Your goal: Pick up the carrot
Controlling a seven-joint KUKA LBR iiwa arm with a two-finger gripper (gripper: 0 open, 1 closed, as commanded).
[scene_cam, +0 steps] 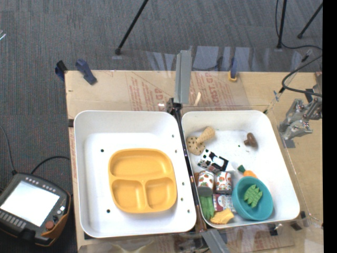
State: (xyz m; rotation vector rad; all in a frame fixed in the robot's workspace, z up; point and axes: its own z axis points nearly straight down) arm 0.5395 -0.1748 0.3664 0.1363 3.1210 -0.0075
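Note:
The carrot (247,172) is a small orange piece with a green top. It lies in the right bin (263,121), touching the upper left rim of a teal bowl (247,207). To its left stand two small cans (214,182), and a black-and-white cow-patterned toy (212,161) lies up and to the left. Nothing covers the carrot from above.
The teal bowl holds a green leafy toy (253,194). The right bin also holds a cookie and cone (201,139), a brown lump (250,139), a green vegetable (207,207) and a yellow piece (223,216). A yellow divided plate (142,181) sits in the left bin (95,136). A metal fixture with cables (300,117) stands by the right bin.

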